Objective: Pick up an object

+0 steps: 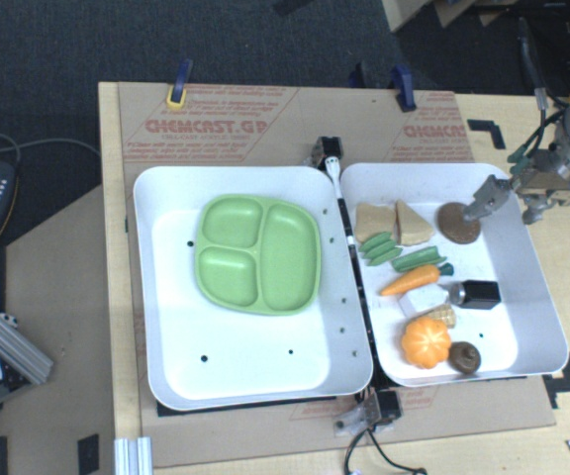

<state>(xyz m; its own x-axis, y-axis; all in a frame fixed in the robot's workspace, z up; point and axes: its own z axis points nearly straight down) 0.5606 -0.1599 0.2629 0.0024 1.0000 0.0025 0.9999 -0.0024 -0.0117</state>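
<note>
My pincer (503, 198) hangs over the far right corner of the right bin (537, 265), holding nothing that I can see and too blurred to call wide or narrow, just beside the brown disc (457, 223), so the pick is still undone.

camera view: fixed overhead | slanted down | both bins (156, 265) framed

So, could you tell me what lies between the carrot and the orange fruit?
In the camera view, a small pale object lies between the carrot and the orange fruit.
</note>
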